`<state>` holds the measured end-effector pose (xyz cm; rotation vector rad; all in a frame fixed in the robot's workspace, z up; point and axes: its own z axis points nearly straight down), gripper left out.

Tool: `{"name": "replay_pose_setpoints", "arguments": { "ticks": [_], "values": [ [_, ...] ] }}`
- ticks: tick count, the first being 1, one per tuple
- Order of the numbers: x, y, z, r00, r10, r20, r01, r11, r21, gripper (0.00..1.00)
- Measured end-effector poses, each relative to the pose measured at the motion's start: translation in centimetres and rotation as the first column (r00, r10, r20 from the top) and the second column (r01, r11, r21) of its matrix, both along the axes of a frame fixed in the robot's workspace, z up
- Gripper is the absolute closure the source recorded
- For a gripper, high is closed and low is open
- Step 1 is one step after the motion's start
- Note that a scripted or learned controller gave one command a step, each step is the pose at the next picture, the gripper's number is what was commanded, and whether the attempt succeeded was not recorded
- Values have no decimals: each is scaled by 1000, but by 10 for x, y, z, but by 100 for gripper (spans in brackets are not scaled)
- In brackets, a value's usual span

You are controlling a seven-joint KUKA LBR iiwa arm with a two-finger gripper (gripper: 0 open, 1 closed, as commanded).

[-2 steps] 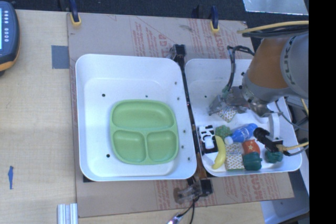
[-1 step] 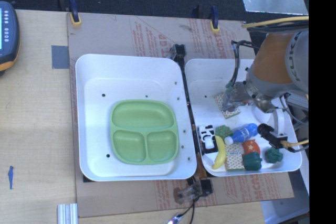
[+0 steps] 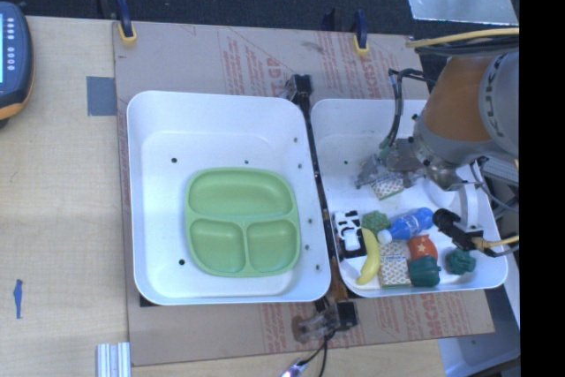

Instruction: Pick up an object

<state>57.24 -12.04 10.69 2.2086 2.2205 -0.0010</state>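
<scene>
Far left: a dark device with an orange rim [image 3: 12, 57] lies on the wooden bench [image 3: 62, 216] at the frame's edge; a grey tape patch [image 3: 101, 95] sits just right of it.
Board: a brown cardboard sheet [image 3: 221, 57] lies under both bins, held at its far edge by two clamps [image 3: 124, 20].
Left bin [image 3: 150, 190]: holds a green tray [image 3: 241, 221] with three compartments, lying flat near the bin's middle.
Divide: a dark strip [image 3: 311, 154] runs between the two bins, which sit just beside each other.
Right bin [image 3: 340, 137]: its near half is crowded. From the left, a black-and-white item [image 3: 350, 234], a banana [image 3: 371, 259], a green lump [image 3: 375, 220], a tan packet [image 3: 395, 265], a blue bottle [image 3: 410, 222], a red item [image 3: 422, 246], a green block [image 3: 425, 274] and a dark green piece [image 3: 460, 260].
Bottle: lies on its side among the pile, touching its neighbours.
Gripper [image 3: 381, 175]: low over the bin's far half, just above a patterned packet [image 3: 387, 186].
Finger state: cannot be told; the tip is a blurred grey mass.
Arm [image 3: 463, 106]: grey with an orange band, coming in from the right over the bin's far right corner.
Near edge: a black clip [image 3: 335, 315] with cable sits below the bins.
</scene>
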Motion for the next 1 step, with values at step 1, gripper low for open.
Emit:
{"name": "replay_pose_setpoints", "arguments": {
  "ticks": [1],
  "values": [
    [51,-7,-15,1000,1,-5,-1,1000,6,0]
  ]
}}
